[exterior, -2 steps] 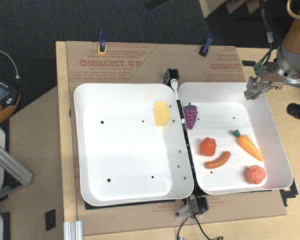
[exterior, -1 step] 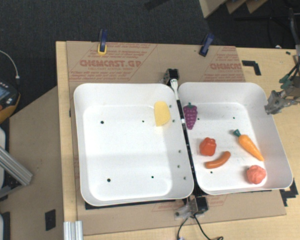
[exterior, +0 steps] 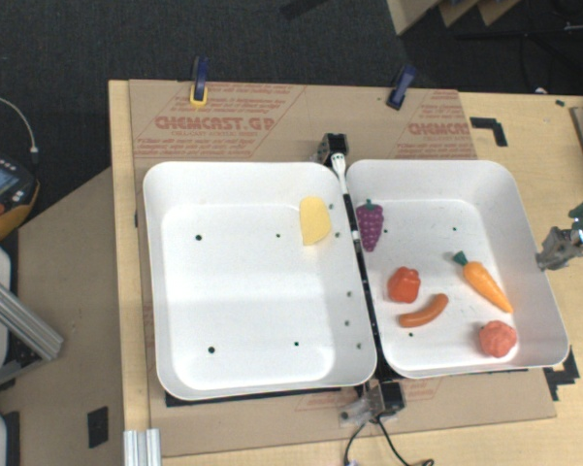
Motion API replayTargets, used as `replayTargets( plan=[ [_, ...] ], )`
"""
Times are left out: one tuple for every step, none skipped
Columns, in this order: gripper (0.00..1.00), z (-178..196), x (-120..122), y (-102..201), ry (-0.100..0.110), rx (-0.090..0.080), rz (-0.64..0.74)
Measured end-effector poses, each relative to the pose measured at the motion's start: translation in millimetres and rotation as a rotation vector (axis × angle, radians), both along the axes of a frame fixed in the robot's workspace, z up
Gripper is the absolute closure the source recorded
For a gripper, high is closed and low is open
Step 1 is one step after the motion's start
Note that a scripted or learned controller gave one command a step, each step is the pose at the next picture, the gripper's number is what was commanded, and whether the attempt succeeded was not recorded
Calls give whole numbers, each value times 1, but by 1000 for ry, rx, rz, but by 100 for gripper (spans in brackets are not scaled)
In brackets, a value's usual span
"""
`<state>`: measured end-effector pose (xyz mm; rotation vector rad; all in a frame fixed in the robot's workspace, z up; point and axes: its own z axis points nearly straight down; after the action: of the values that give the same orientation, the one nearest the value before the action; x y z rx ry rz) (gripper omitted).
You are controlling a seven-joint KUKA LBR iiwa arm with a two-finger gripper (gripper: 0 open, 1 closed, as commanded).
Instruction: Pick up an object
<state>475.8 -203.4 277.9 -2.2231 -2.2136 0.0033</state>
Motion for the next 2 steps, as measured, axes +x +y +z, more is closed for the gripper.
replayTargets(
  plan=[
    [100,16,6,100,-4,3,16],
    [100,38,5,180,-9,1,14]
  ],
)
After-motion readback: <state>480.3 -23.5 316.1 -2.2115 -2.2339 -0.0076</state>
